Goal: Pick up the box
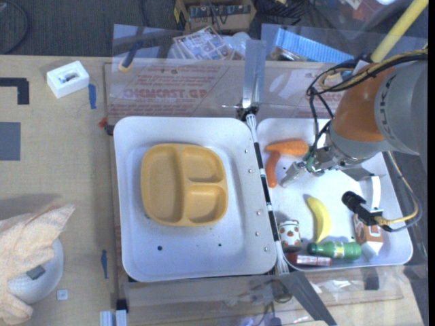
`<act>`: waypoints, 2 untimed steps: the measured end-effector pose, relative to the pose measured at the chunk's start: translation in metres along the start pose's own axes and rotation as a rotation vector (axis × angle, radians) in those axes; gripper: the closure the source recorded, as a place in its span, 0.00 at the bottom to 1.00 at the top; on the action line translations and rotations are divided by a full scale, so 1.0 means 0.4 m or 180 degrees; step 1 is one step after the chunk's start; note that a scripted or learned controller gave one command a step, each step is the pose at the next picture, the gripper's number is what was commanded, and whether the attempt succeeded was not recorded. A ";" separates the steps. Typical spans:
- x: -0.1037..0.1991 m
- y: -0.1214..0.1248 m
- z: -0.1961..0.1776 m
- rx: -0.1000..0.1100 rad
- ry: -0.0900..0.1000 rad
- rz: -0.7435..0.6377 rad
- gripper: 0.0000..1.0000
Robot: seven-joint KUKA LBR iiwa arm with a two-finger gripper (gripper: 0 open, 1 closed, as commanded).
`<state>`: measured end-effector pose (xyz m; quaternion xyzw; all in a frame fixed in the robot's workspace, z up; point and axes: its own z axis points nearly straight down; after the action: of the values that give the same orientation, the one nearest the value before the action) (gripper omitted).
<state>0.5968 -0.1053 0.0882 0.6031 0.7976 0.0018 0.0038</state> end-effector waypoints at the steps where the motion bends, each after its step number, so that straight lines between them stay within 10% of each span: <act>1: 0.027 -0.025 -0.001 -0.0001 0.0005 -0.0883 0.00; 2: 0.025 -0.020 -0.031 -0.0021 -0.0004 -0.0878 1.00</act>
<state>0.5862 -0.0980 0.1006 0.4877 0.8730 0.0034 0.0065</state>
